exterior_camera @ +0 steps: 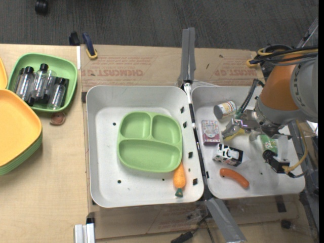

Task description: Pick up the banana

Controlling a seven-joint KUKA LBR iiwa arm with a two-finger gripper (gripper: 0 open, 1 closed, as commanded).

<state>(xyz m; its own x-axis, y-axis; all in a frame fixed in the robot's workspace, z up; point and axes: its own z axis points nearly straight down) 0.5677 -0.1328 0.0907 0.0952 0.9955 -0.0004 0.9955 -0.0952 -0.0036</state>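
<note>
Banana (229,134): yellow sliver, mostly hidden beneath gripper (240,125).

My arm comes in from the right edge of the camera view, grey links with the orange band sitting just above the wrist. Wrist is bent down and toward the left, low over the right-hand side of the desk. End effector (234,131) points left and slightly down at the tip of the wrist. Its metal parts are cluttered together from this angle. Black cable loops off the wrist on the near side; yellow and black cabling runs over the upper link.
</note>
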